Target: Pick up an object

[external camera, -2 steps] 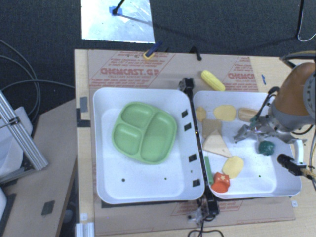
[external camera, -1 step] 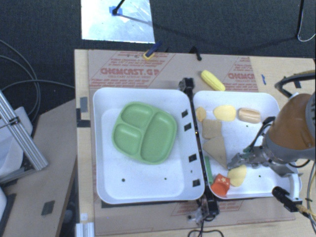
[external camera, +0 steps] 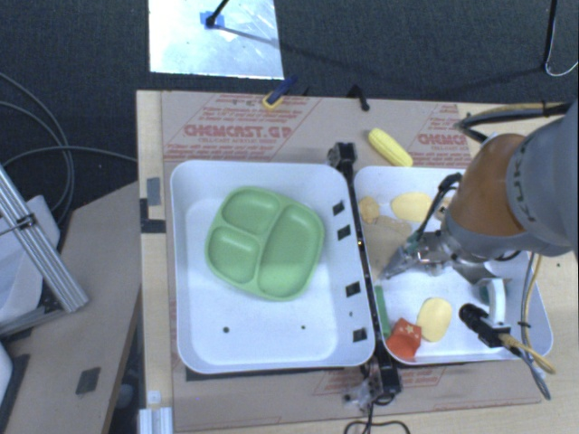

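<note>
Camera view, left to right. You've got the left bin (external camera: pixel 194 333) holding one thing: a green plate (external camera: pixel 265 242) with three sections, lying flat and a bit toward the bin's far side.

On the bench (external camera: pixel 235 125) beyond the bins, a yellow corn cob (external camera: pixel 390 147) lies just outside the far edge of the right bin (external camera: pixel 412 292).

Everything else you could pick is in the right bin:
- tan piece (external camera: pixel 368 210) near the far left corner, close to the wall between the bins
- pale yellow lump (external camera: pixel 412 206) just to its right
- green strip (external camera: pixel 381 310) along the left wall, toward the near end
- red piece (external camera: pixel 404 335) in the near left corner, touching a yellow lump (external camera: pixel 434 318) on its right

The gripper (external camera: pixel 394 266) is low over the middle of the right bin, pointing left toward the shared wall, between the far pair and the near group. Nothing visible in it. You can't tell from this angle whether it's open or closed. The arm (external camera: pixel 507 197) covers the bin's far right part.
</note>
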Motion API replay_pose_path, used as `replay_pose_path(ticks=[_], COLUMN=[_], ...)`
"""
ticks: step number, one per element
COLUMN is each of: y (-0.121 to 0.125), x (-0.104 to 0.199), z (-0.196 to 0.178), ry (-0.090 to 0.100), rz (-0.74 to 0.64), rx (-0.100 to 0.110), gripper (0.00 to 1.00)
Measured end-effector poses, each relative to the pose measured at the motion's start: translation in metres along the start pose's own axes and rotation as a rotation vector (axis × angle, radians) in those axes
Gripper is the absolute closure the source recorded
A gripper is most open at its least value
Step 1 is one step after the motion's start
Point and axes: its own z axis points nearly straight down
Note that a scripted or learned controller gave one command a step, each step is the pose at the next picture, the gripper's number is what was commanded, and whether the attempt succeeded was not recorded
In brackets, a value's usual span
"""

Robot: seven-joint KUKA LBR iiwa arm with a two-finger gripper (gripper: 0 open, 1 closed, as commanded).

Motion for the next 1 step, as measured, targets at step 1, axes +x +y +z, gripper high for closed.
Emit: replay_pose_path(ticks=[1], y=[0.0954], x=[-0.0432], z=[-0.0006], ry=[-0.003], rz=[0.004], rx=[-0.005], gripper=[0.0])
